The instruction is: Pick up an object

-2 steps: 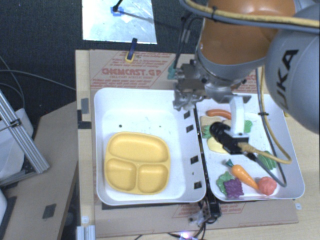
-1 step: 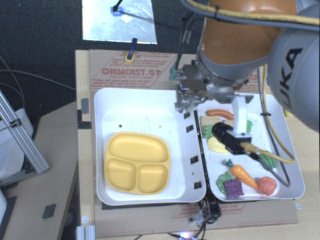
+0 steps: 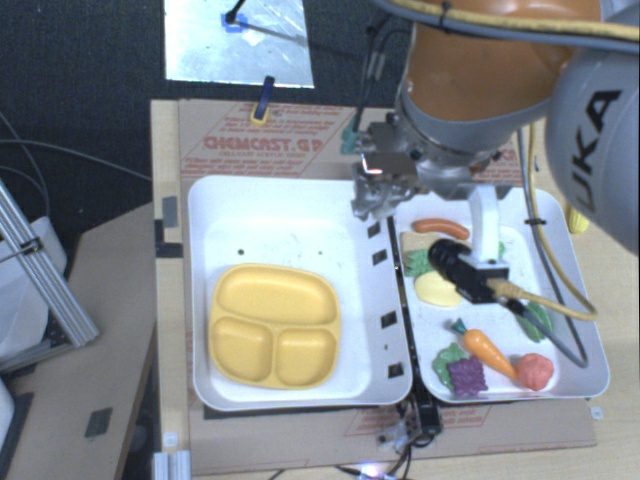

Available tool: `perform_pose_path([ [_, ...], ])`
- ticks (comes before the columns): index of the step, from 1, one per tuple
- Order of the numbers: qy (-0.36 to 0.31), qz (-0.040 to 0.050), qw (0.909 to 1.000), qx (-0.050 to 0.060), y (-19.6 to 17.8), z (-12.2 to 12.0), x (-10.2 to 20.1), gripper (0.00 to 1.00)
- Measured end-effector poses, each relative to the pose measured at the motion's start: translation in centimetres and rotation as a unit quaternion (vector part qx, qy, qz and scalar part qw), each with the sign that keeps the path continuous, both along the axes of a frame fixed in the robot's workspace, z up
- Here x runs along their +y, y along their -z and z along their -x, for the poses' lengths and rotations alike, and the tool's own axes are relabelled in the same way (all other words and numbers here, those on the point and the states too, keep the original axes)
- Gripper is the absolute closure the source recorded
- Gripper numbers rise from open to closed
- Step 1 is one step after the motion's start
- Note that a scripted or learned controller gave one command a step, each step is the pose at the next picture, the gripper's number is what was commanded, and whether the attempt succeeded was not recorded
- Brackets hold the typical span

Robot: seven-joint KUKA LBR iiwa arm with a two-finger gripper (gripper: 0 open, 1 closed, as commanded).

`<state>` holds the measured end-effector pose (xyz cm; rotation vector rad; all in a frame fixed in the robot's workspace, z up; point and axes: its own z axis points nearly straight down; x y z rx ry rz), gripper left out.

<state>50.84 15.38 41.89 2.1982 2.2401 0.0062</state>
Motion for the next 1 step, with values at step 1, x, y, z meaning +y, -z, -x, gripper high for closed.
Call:
perform_pose_path([
  [1, -0.003, 0.0001, 1.0, -0.001, -1.04, -0.05, 0.01, 1.0],
])
